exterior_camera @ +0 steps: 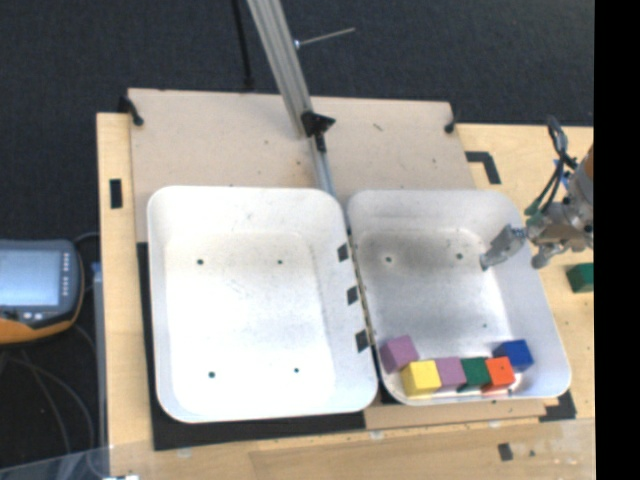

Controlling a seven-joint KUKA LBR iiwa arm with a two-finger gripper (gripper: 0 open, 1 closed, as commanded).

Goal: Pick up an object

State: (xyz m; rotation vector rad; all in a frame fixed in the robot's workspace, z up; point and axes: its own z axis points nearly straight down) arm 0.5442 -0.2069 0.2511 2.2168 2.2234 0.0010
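Tool point(522, 248) open over right bin point(440, 213), blocks point(455, 370) inside (near edge)

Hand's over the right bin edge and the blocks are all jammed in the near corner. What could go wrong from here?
1. The blocks, such as the yellow block and orange block, sit packed in a row, so the hand may nudge neighbours or find no room for its fingers.
2. They hug the right bin wall, so a descent there could strike the rim.
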